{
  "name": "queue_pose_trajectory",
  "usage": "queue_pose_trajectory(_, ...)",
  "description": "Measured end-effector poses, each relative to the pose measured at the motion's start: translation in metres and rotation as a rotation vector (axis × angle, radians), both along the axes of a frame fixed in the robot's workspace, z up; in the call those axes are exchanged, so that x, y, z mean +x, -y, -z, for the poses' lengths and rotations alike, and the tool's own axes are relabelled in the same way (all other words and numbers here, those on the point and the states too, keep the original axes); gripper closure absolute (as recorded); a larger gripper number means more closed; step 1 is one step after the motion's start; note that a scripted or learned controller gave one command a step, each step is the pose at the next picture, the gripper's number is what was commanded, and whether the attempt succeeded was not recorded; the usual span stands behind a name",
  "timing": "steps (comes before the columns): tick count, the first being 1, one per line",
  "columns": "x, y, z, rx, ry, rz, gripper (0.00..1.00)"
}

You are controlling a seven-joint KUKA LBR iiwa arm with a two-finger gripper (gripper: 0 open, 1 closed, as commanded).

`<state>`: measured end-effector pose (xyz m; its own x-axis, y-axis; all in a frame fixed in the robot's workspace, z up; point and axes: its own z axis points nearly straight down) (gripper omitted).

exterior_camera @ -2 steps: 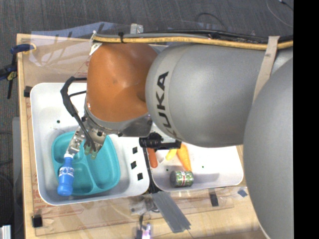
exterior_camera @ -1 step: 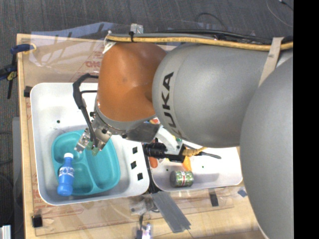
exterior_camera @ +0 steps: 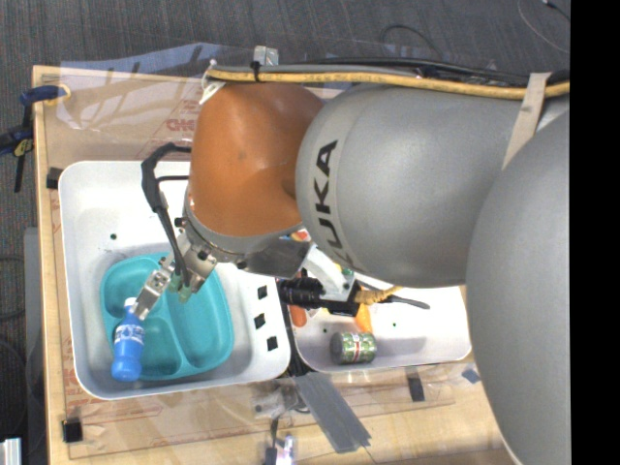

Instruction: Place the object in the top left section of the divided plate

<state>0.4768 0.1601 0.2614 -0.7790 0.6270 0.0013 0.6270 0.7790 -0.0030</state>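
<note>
Big black letters "UKA" on the grey arm (exterior_camera: pixel 407 182), the brand name cut off by the orange band (exterior_camera: pixel 247 158); faint red print on the clear sheet (exterior_camera: pixel 136 105) at the bench's back, unreadable

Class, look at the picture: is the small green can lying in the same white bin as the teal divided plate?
No. The small green can lies in the right white bin, while the teal divided plate sits in the left white bin.

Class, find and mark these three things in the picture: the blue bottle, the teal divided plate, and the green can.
blue bottle (exterior_camera: pixel 127 345): camera view, middle of its body.
divided plate (exterior_camera: pixel 215 329): camera view, bare right section.
green can (exterior_camera: pixel 355 347): camera view, middle of its side.
</note>
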Motion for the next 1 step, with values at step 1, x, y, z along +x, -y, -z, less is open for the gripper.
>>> queue_pose_trajectory(1,0.0000,-0.0169,-0.0626,0.002,0.007,-0.551,0.00)
